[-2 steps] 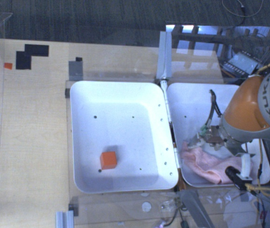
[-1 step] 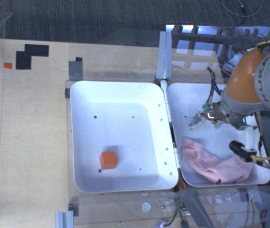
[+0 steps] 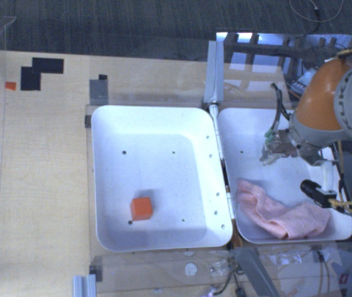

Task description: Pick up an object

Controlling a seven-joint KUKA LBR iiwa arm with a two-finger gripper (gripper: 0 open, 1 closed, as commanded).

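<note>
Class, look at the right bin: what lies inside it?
A crumpled pink cloth lies in the right bin, toward its near side. The gripper hangs above the bin. Anything under the cloth is hidden.

The grey arm (image 3: 339, 104) reaches in, wrist angled down-left.
</note>
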